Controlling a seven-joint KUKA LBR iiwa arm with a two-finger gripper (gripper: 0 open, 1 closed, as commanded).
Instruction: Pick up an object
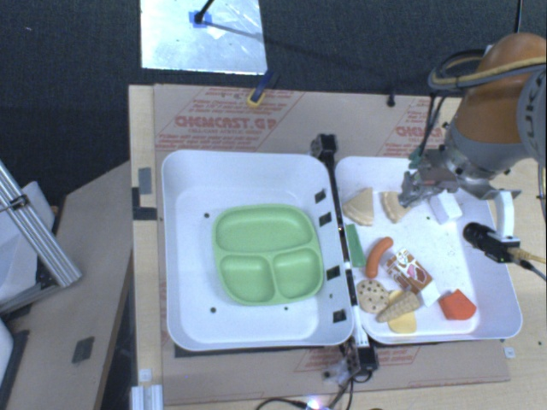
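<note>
looking down at the table (214,109), i see its tan top spread across the middle of the frame, carrying two shallow white bins side by side. the left bin (184,195) sits in the centre of the frame and holds a green divided tray (267,254) with three compartments. the right bin (504,306) lies against it toward the right edge and holds the small food items.

my arm (500,101) comes in at the upper right, grey with its orange band at the top right corner. its pincer (419,186) hangs over the upper part of the right bin, just beside a tan wedge slice (393,206). i cannot tell from here whether it is parted or closed, and i see nothing between its tips.

a square silvery sheet (203,24) lies at the upper left of the frame, past the table's far edge.

going down in size inside the right bin: a pale wedge of bread (361,207) lies near the bin's upper left, close to the tan slice. a green strip (355,246) runs along the bin's left wall. an orange sausage (379,256) sits tilted just right of it. a red and white wrapped piece (408,271) lies right of the sausage. a round speckled cookie (372,295) sits below, touching a tan cracker wedge (400,306). a yellow piece (402,322) rests at the bin's lower edge, and an orange-red block (459,306) sits at the lower right.
</note>
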